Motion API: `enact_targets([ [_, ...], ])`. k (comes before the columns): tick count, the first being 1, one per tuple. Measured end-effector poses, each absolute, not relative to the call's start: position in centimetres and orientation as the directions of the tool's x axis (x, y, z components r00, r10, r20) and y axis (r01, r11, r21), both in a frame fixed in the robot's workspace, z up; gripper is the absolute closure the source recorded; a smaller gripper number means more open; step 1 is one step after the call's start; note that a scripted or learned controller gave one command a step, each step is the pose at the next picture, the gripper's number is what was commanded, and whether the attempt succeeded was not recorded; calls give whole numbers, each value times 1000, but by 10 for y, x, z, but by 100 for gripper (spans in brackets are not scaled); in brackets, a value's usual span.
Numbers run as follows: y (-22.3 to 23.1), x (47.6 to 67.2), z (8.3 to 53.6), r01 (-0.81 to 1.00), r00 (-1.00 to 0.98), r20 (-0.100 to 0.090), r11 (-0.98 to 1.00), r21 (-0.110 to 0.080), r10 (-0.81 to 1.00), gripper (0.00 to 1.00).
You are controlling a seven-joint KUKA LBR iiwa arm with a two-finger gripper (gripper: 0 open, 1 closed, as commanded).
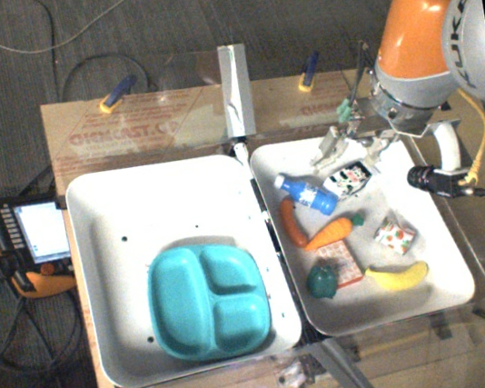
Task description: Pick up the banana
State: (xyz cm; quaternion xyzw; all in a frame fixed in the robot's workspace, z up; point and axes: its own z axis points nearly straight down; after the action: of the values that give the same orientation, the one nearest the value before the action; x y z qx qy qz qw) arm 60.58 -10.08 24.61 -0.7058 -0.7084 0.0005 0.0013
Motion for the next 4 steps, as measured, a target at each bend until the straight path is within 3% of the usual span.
enact_targets([
  [1, -127, 550, 185, 993, -122, 2, 122, -2, 993, 0],
  [2, -126, 487, 89, 989, -148, -1, 148, 9, 989, 0],
  [3, -126, 487, 89, 991, -135, -1, 135, 10, 991, 0],
  [4, -199, 483, 103, 964, -266, 0, 266, -2, 964, 0],
])
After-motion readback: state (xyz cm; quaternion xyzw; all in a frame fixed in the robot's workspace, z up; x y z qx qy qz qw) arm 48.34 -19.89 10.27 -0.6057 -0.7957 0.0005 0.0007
